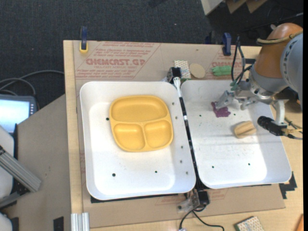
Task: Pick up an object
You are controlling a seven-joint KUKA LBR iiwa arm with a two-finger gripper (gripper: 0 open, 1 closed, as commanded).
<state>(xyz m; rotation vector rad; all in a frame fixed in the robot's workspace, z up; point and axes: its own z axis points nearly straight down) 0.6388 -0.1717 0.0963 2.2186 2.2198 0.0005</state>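
Two white bins sat side by side on the tabletop. The purple piece lay in the far half of the right bin, flat on the floor, nothing on top of it. All places below are taken from it.

The gripper hung just up-right of the purple piece, very close; whether they touched was not clear. The jaws were spread, with nothing between them. The arm rose further right and away from it, grey with an orange top.

A tan block lay in the same bin, near the piece on its right and nearer the camera, apart from it and tilted a bit.

A yellow plate with three compartments lay well to the left of the piece, in the left bin, past the seam where the bins met.

Beyond the piece, outside the bin, a green thing rested on the tabletop. A pale round disc sat just left of that. One blue clamp stood at the far edge behind the piece, and another far off to the left.
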